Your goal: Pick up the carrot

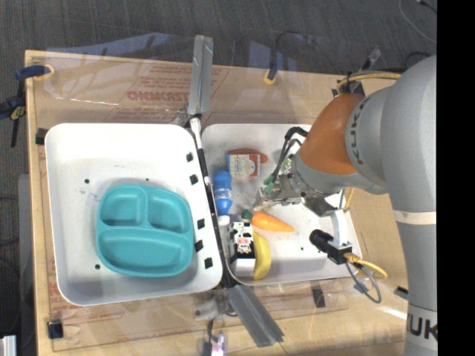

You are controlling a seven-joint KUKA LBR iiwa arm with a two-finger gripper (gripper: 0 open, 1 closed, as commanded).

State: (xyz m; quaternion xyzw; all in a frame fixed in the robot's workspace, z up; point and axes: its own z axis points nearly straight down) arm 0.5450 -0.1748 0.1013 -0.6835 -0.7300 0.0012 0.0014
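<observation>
The grey arm (404, 147) enters from three o'clock and bends toward nine o'clock, its orange band (334, 136) sitting just above the wrist. The wrist tilts downward toward seven o'clock. The gripper (269, 191) hangs low at the end of it, at roughly the four o'clock part of the view from centre.

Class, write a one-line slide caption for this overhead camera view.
Gripper hovering just above the carrot in the right bin.

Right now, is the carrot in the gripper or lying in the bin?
Lying in the bin. The carrot rests flat on the right bin floor beside the banana, just below the gripper; nothing grips it.
</observation>
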